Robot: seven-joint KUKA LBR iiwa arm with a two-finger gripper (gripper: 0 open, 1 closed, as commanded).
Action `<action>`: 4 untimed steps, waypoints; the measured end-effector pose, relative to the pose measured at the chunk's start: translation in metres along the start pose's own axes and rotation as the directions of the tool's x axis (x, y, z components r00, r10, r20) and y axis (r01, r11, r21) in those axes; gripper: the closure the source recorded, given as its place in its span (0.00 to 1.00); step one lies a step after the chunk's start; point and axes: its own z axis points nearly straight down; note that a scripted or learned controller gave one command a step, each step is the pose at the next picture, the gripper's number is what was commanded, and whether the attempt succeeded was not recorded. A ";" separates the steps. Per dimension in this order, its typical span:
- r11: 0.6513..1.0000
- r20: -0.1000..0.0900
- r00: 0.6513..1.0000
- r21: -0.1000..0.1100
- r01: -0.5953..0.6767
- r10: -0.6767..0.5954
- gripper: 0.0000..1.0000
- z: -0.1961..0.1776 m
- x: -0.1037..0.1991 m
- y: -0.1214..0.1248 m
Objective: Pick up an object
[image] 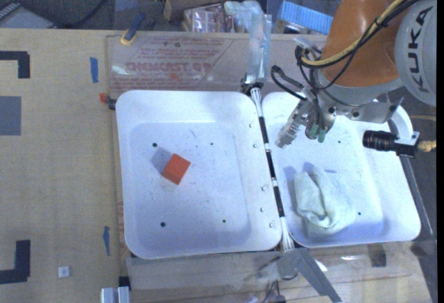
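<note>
An orange block point(176, 168) lies in the left bin point(139, 114), left of its middle. A crumpled white cloth point(320, 199) rests in the right bin point(406, 225), toward its front. My gripper point(303, 130) hangs over the back left part of the right bin, above and behind the cloth, pointing down and to the left. Its fingers point(288, 134) stand apart with nothing between them. The grey arm with its orange band point(361, 17) reaches in from the upper right.
A ridge point(270, 170) with cabling divides the two bins. A clear plastic sheet point(180, 62) lies behind the left bin. Clutter of boxes and wires sits beyond the bench's far edge. A black cylinder point(381, 140) juts from the wrist over the right bin.
</note>
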 end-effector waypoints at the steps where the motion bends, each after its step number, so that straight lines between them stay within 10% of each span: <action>1: 0.963 0.003 0.963 -0.003 -0.268 0.268 1.00 -0.023 0.008 0.039; 2: 0.998 0.007 0.998 -0.002 -0.055 0.055 1.00 -0.036 -0.062 -0.097; 3: 0.943 0.000 0.943 0.001 -0.333 0.333 1.00 0.031 -0.043 -0.061; 4: 1.000 0.005 1.000 -0.003 -0.010 0.010 1.00 -0.038 -0.024 0.031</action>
